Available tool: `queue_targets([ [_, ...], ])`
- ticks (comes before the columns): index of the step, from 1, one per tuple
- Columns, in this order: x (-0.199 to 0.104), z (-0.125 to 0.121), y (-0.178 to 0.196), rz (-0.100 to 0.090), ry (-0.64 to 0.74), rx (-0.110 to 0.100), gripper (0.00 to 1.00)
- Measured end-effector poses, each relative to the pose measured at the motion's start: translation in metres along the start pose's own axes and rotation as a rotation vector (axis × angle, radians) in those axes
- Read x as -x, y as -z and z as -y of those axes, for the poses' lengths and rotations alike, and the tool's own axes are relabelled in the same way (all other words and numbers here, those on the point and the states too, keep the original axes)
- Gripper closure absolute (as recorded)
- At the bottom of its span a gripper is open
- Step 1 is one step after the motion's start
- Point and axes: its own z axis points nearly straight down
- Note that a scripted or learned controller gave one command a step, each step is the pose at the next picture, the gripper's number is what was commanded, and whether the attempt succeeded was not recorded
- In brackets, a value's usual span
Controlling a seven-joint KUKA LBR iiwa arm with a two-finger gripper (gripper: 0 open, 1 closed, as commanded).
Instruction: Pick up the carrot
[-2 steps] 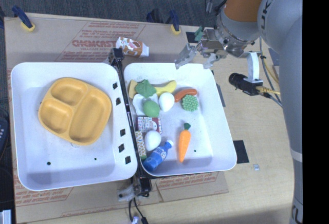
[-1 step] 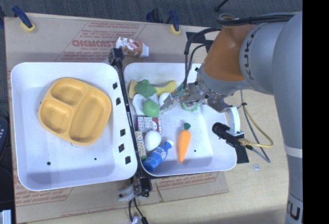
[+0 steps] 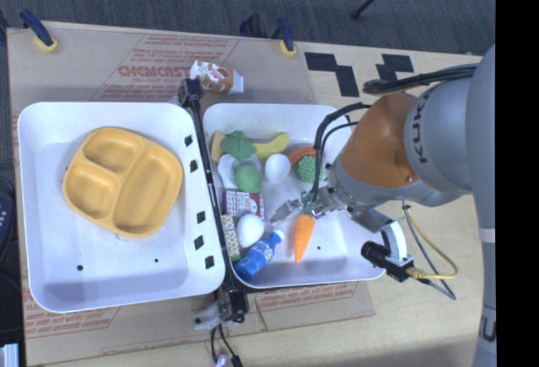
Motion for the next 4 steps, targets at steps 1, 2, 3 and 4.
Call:
queue_targets([
  [1,0.000,0.001,0.008,-0.001,0.005,-0.004,1.00],
  [2,-0.028,-0.024,0.086,-0.006,-0.102,-0.016,1.00],
  [3,-0.028,-0.024,0.086,-0.006,-0.103,-0.017,0.00],
  [4,-0.007,0.019,0.010,-0.004,0.178,-0.009,0.00],
])
